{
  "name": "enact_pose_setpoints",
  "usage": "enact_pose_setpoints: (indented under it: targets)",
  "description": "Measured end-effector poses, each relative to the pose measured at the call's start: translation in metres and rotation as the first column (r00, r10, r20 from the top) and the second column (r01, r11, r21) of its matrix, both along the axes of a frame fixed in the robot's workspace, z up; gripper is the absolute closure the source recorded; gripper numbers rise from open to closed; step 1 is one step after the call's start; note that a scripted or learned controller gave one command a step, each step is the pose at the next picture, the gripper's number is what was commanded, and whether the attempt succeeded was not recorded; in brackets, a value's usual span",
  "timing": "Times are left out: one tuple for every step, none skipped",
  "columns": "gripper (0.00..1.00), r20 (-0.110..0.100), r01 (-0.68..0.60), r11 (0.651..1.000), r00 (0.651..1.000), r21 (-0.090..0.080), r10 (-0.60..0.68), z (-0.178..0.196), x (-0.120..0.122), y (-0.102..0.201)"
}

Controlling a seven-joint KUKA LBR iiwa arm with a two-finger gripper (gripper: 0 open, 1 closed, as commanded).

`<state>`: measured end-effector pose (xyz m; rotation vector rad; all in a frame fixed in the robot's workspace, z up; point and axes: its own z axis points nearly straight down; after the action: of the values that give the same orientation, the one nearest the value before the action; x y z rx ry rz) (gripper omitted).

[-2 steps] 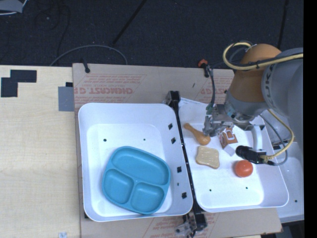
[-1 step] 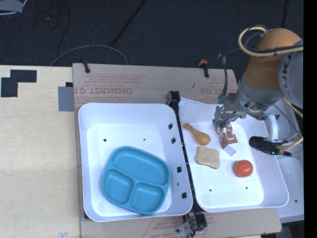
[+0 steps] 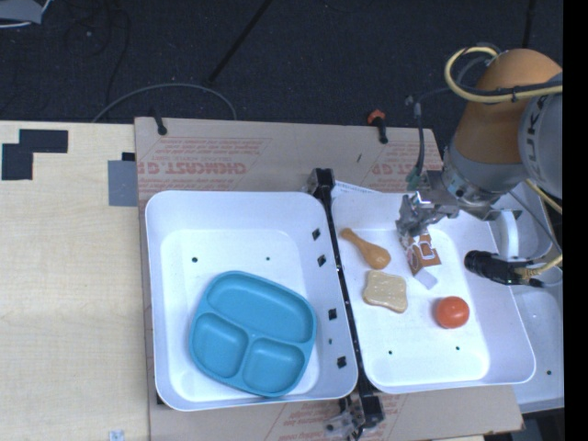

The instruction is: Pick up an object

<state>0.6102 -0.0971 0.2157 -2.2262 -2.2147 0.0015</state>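
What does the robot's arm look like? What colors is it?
The arm is grey with a big rounded orange part near its wrist. A pale yellowish cable loops over that orange part. At its tip is a small gripper of dark and silvery metal, looking fiddly with little parts. A black cylinder-shaped piece sticks out lower down.

Arm (image 3: 514, 127): bulky rounded body, grey casing with a wide orange band (image 3: 505, 99) over the upper section, smooth and glossy. Pale yellowish cable (image 3: 464, 67) loops out of the top of the orange part and curls back in. Below the band a grey collar narrows to the wrist. Hand (image 3: 415, 220): small, dark grey metal, blocky with thin wires and brackets around it, detail too fine to read. Black cylindrical piece (image 3: 491, 266) sticks out lower right with a yellowish cable alongside.
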Motion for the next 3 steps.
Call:
enact_pose_setpoints:
  targets:
    - [1.00, -0.003, -0.008, 1.000, 1.000, 0.002, 0.008, 0.001, -0.001, 0.049]
    - [1.00, -0.004, -0.009, 1.000, 1.000, 0.001, 0.009, -0.008, -0.016, 0.099]
    - [1.00, -0.003, -0.011, 1.000, 1.000, 0.002, 0.011, 0.007, -0.035, 0.151]
